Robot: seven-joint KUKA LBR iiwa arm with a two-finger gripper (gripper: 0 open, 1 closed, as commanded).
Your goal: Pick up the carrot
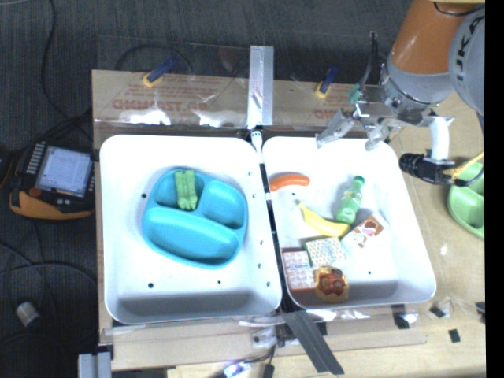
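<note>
Claw [356, 133] hangs spread open over the far edge of the right bin [409, 250], nothing between its fingers. Carrot [289, 181] lies at that bin's far-left corner, well apart from the claw. Green bottle [349, 199], banana [323, 222] and small packets [315, 260] sit nearer. Left bin [126, 290] holds a blue divided tray [193, 239] with a green vegetable [186, 189].

You were looking at a robotics lab or test cell, not a home. The bench [465, 305] stood on dark carpet [47, 69] with loose cables [31, 6] running across it. Two white bins [126, 290] sat side by side on a board held by clamps [160, 71]. At the left lay a handheld control pendant [55, 176], probably the arm's teach unit. The food in the bins looked like plastic toys.
</note>
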